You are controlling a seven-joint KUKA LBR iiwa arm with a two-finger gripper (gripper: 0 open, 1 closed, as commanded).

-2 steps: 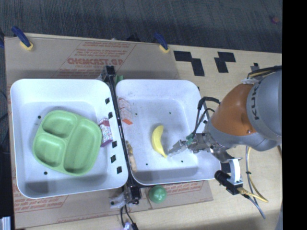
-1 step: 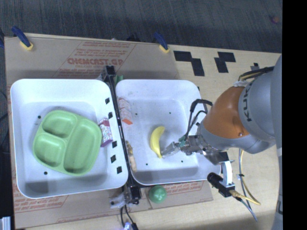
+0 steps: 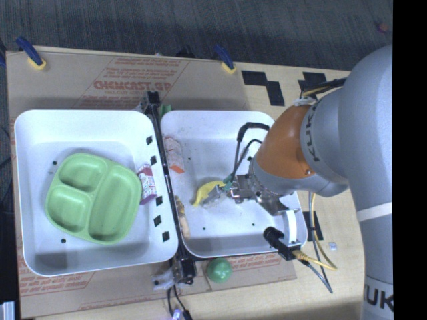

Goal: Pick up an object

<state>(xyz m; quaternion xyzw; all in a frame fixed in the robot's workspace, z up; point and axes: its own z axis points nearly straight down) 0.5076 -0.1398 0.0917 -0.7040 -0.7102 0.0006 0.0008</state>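
A yellow banana-shaped toy (image 3: pixel 207 191) lies near the middle of the right bin (image 3: pixel 200 242), its right end touching or nearly touching the tip of the gripper (image 3: pixel 229 191). Whether the jaws are spread or pinched on it cannot be told; the tip is small and partly hidden by the wrist. A pale, clear scrap (image 3: pixel 212 202) sits just below the toy, also at the gripper's tip.

To the left of the jaws, along the right bin's left wall, are a crumpled wrapper (image 3: pixel 173 151) with a small orange piece (image 3: pixel 177 169) just below it, and lower down a brownish item (image 3: pixel 182 224) against the divider.

Further left, across the divider, the left bin (image 3: pixel 30 179) holds a green three-section plate (image 3: pixel 93 197), lying flat, with a small purple-and-white packet (image 3: pixel 147 182) just beside its right edge.

Below the jaws, outside the bins on the cardboard, rests a green ball (image 3: pixel 218 270).

The arm (image 3: pixel 347 145) comes in from the right, its orange band (image 3: pixel 287 149) above the wrist, which bends down into the right bin with black cables looping over it.
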